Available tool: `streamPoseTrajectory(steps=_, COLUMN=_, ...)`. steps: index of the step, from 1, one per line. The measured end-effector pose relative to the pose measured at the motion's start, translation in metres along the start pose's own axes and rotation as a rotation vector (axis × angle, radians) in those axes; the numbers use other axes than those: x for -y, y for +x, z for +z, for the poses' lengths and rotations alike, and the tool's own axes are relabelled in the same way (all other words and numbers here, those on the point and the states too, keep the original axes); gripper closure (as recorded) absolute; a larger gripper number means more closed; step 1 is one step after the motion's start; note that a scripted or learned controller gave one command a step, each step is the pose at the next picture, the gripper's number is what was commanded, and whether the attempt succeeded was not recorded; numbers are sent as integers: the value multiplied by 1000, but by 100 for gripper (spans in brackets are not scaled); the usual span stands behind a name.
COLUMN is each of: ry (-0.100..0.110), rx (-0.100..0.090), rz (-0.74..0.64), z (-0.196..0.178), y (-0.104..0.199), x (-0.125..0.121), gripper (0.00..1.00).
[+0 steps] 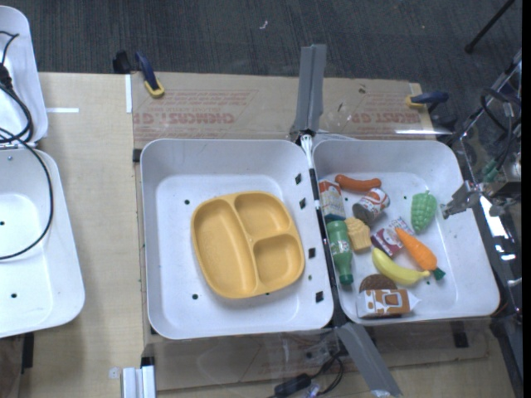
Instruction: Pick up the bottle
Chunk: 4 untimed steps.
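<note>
A dark grey carpeted floor (249, 15) runs across the top of the view, faintly ribbed. Below it lies a pale wooden tabletop (91, 114), partly covered by a sheet of brown cardboard (224, 106) printed with red lettering. Blue-and-yellow clamps (148, 75) grip the tabletop's far edge at left, and another clamp (427, 99) sits at far right. A grey metal bar (311, 85) stands at the middle. Black cables (25, 131) loop over white plastic shapes (33, 247) at left. Light is even and soft.
</note>
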State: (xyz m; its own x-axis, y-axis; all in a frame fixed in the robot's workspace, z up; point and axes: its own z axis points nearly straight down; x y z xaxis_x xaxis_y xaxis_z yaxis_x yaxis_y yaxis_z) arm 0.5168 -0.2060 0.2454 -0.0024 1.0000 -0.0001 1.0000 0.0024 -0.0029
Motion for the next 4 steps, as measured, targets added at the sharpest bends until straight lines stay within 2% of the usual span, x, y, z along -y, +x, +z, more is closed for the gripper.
streamPoseTrajectory(steps=1, ry=-2, rx=1, rz=34, z=51, y=-16, x=-66, gripper=0)
streamPoseTrajectory(steps=2, ry=-32, rx=7, rz=112, z=104, y=-12, x=-90, gripper=0)
streamPoseTrajectory(steps=3, ry=-46, rx=5, rz=183, z=108, y=-10, x=-96, gripper=0)
streamPoseTrajectory(steps=4, ry=-54, rx=7, rz=179, z=108, y=-10, x=-99, gripper=0)
